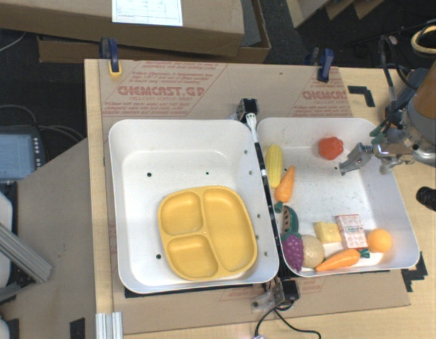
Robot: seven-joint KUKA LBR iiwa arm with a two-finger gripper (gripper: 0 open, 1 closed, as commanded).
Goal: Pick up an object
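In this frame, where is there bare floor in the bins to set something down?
Free: the left bin behind the yellow tray; the right bin's middle, between the carrot and the hand. Crowded: its near edge, from grapes to orange.

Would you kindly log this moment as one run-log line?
gripper: over right bin, open, holding nothing | nearest: red tomato, apart | yellow tray: in left bin | pick: not done
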